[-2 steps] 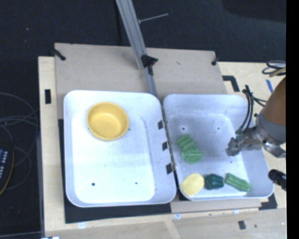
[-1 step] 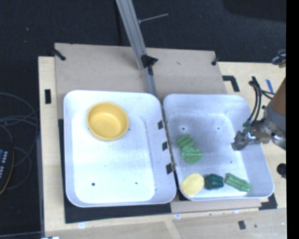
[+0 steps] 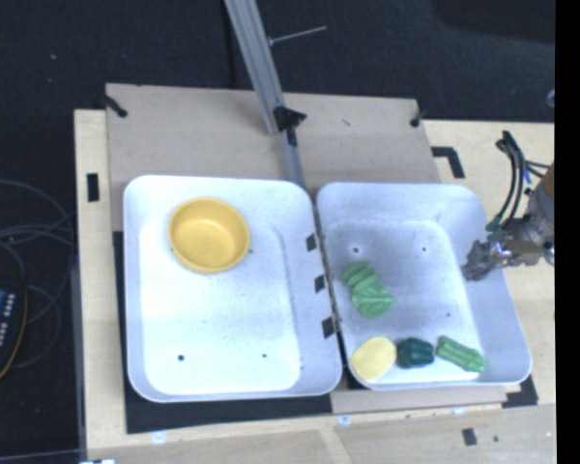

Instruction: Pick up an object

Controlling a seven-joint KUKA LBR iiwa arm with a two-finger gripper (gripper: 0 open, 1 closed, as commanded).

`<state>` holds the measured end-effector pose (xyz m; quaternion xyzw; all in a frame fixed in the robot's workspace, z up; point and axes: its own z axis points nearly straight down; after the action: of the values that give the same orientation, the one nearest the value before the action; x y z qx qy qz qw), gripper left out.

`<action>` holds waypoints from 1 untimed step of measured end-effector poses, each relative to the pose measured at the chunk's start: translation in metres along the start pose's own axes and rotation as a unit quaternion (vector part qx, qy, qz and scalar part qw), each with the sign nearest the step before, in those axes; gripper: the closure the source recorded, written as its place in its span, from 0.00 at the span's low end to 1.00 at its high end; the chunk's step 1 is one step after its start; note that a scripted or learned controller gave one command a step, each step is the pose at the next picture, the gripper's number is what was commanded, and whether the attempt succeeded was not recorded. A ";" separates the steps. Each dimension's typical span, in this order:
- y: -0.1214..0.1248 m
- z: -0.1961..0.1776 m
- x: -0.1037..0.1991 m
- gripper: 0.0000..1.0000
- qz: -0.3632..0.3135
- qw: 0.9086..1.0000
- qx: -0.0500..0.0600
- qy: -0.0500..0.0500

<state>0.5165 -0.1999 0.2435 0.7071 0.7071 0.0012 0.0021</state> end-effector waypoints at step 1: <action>0.014 0.004 0.040 1.00 -0.002 1.000 0.002 0.001</action>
<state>0.5310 -0.1598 0.2393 0.7058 0.7084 0.0004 0.0001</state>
